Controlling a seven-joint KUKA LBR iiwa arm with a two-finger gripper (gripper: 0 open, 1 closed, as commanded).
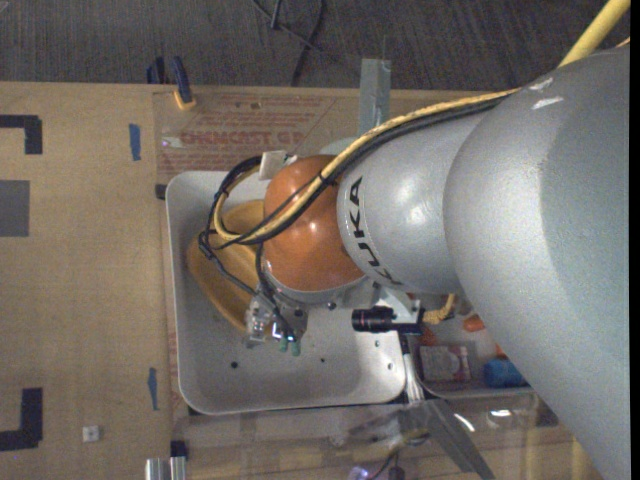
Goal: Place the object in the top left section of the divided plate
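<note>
Fingers point(272, 326) point down into the left shallow white bin point(200, 373), just beside the near rim of the yellow divided plate point(212, 273). From where I stand I cannot tell how far apart they are, or whether anything sits between them.

The grey KUKA arm point(480, 218) sweeps in from the right, bent downward at the wrist. Its orange band point(310, 233) hangs right over the plate and hides most of it. I cannot pick out the object to be placed. Black and yellow cables point(235, 230) loop off the wrist.

Under the arm, the right white bin point(470, 393) holds a blue item point(502, 373) and a small orange one point(473, 323). The pale wooden worktop point(80, 288) carries blue tape strips point(134, 140).
</note>
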